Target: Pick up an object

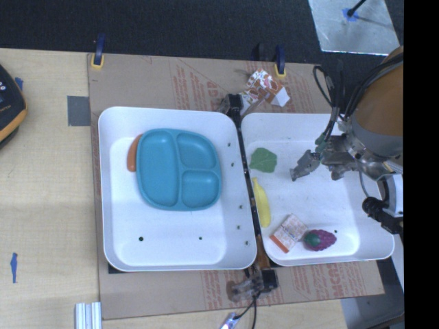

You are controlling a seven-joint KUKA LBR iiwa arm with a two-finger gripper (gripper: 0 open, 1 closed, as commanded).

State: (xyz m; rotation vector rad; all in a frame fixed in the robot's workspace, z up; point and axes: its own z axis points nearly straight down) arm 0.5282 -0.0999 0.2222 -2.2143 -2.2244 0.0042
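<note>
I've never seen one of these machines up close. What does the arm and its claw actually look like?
The arm is a rounded grey body with an orange band above the wrist. Thin black cables loop along it. At its end sits a small grey metal gripper with two slim fingers, and a black-and-white fitting hangs below the wrist.

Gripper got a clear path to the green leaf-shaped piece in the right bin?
Probably yes. The green leaf-shaped piece lies flat and apart from other items, with bare bin floor between it and the gripper.
</note>
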